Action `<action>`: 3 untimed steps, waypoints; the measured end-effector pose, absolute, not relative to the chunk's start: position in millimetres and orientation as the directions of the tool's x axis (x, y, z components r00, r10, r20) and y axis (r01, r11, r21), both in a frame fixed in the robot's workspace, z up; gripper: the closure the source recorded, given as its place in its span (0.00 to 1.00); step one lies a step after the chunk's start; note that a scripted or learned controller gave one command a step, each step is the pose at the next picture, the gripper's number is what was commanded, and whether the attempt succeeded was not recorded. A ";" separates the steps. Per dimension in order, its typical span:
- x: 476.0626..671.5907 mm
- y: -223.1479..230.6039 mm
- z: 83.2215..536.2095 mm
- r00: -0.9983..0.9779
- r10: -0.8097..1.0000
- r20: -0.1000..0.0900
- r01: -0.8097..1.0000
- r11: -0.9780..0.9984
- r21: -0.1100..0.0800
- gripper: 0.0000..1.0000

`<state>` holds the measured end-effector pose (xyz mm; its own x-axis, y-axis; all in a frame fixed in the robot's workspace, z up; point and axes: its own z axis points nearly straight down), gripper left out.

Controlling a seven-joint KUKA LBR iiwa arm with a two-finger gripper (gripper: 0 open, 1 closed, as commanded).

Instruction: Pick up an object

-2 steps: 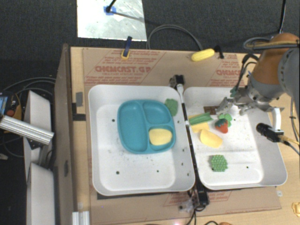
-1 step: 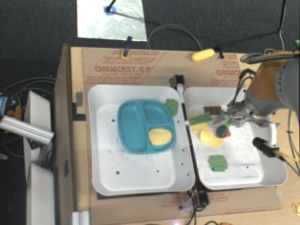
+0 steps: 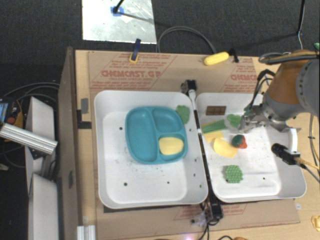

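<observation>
The gripper (image 3: 248, 122) hangs low in the right bin (image 3: 290, 184); its grip I cannot tell; just beside it lie a green piece (image 3: 233, 119) and a red-and-green strawberry (image 3: 239, 141); a yellow-green strip (image 3: 213, 127) runs left-right, tilted slightly upward rightward.

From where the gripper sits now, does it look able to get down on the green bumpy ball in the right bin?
Probably yes. The green bumpy ball lies alone on the right bin floor, nothing over or against it. The gripper is above the same bin, farther back, near the red-and-green piece.
</observation>
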<state>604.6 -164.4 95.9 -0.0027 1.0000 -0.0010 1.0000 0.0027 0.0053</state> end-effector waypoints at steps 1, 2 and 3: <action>604.5 -164.4 95.5 -0.003 1.000 -0.001 1.000 0.003 0.005 0.00; 555.8 -154.6 83.5 0.000 1.000 0.001 1.000 0.000 -0.003 0.00; 559.1 -155.0 95.1 -0.001 1.000 -0.001 1.000 0.001 0.004 1.00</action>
